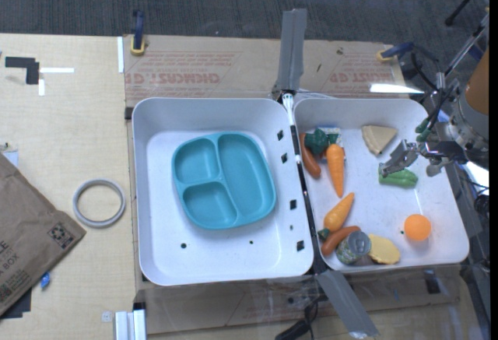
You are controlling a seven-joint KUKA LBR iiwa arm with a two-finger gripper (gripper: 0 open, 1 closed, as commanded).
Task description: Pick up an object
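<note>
My gripper (415, 161) hangs at the right side of the right bin (459, 253), open, with its fingers spread just above a green pepper-like toy (399, 178). Nothing is between the fingers. Around it lie a tan bread wedge (378, 138), an orange ball (418, 227), an upright carrot (335, 168), a second carrot (339, 212), a brown sausage (310, 162), a green broccoli piece (317, 141), a grey round piece (356, 246) and a yellow piece (384, 250).
The left bin (148, 253) holds a teal divided plate (224, 180). A roll of tape (99, 201) and a cardboard sheet (27, 233) lie on the bench to the left. Black cables and the arm stand at the right bin's right side.
</note>
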